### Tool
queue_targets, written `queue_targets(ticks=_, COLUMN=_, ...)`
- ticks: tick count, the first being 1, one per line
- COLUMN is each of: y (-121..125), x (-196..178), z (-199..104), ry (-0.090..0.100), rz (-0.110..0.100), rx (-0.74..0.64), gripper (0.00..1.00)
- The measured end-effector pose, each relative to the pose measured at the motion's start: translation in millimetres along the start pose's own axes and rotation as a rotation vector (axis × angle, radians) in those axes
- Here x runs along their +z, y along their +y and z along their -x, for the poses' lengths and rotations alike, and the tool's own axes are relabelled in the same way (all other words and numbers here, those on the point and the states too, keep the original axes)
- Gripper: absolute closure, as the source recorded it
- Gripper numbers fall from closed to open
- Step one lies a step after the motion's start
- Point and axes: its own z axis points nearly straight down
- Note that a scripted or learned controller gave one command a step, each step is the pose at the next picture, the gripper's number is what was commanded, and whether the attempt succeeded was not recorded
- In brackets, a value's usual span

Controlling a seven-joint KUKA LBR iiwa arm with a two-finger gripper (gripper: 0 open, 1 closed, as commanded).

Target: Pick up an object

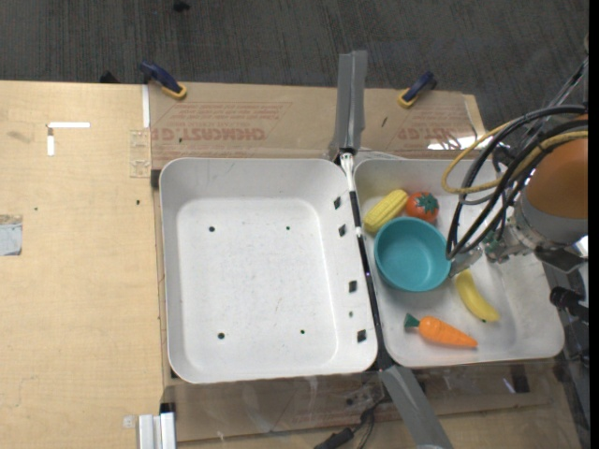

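Probably a robotics lab, plywood bench (65,279), clamped cardboard (243,124), white bins (173,279), grey carpet (234,17)

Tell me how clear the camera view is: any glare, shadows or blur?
Camera view: even, soft lighting; mild glare on the right bin's far rim; the teal bowl, banana and carrot look sharp; the arm looks a little soft; cables shade that bin's right side.

Two white bins sit side by side: a left bin (178,279) and a right bin (524,340). In the right bin: one teal bowl (412,254), one corn (386,210), one tomato (423,205), one banana (475,296), one carrot (442,332). Beyond the bins: two clamps (162,79) (417,89).
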Motion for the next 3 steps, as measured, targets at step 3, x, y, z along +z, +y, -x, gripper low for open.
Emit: queue_targets(ticks=3, y=60, x=-1, z=-71, ry=-0.001, rz=0.001, rx=0.208, gripper=0.00)
